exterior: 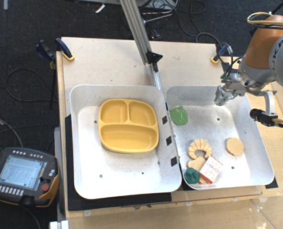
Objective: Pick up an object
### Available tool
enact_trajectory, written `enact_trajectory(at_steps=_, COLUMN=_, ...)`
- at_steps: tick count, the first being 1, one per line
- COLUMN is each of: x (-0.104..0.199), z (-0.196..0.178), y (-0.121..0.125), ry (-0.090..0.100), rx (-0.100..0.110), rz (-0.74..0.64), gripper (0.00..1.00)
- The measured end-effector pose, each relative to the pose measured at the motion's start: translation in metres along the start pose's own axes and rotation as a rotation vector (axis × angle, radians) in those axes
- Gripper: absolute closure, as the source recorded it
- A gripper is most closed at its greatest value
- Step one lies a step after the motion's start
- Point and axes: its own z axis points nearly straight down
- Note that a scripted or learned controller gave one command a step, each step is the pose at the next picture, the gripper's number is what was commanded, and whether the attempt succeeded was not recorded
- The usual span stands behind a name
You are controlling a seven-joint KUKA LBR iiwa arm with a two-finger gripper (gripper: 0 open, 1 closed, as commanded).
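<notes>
The right bin (256, 142) holds a green lettuce-like piece (178, 115) near its left wall, a tan pretzel-shaped piece (199, 149), a round tan cookie (235, 146), a small red and white box (211, 170) and a dark green piece (192, 176) at its front. My gripper (221, 98) hangs over the back of the right bin, above the rear wall, well apart from all these objects. Nothing shows between its fingers.
A yellow divided plate (128, 125) lies in the left bin (84, 175). A slanted metal pole (137, 25) rises from between the bins. Clamps (65, 50) sit on the bench's back corners. A teach pendant (22, 175) lies on the floor at left.
</notes>
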Motion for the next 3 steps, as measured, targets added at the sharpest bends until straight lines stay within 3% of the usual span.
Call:
enact_trajectory(at_steps=2, x=0.004, z=-0.085, y=0.000, ry=0.000, rx=-0.003, rz=0.002, gripper=1.00)
enact_trajectory(at_steps=3, x=0.045, z=-0.086, y=-0.022, ry=0.003, rx=0.004, rz=-0.002, gripper=1.00)
